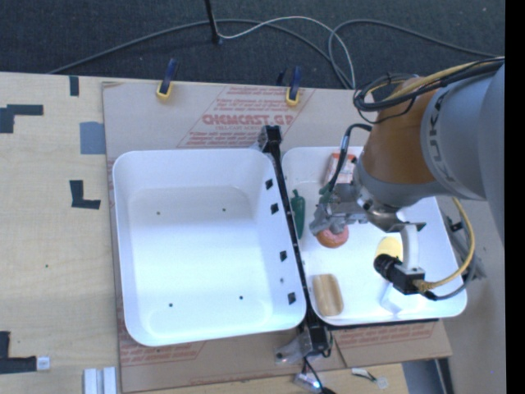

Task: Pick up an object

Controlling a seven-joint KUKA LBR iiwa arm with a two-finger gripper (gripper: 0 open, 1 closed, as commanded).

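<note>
Two white bins are sitting side by side; the gripper point(332, 220) is hanging low in the right bin point(361, 302), directly over an orange-red round object point(332, 236). A tan block point(326, 293) and a yellow object point(389, 244) are lying nearby.

Red print across the brown cardboard sheet point(238, 121) under the bins, upside down from this angle: large letters that look like "CHEMCAST G.P.", last characters uncertain. Smaller red lines above and below that word, too fine to make out. More faint red lettering along the cardboard's lower edge, unreadable. On the grey arm point(463, 138), white letters running up the casing by the orange band, partly cut off, apparently "KUKA". Nothing else legible.
</note>
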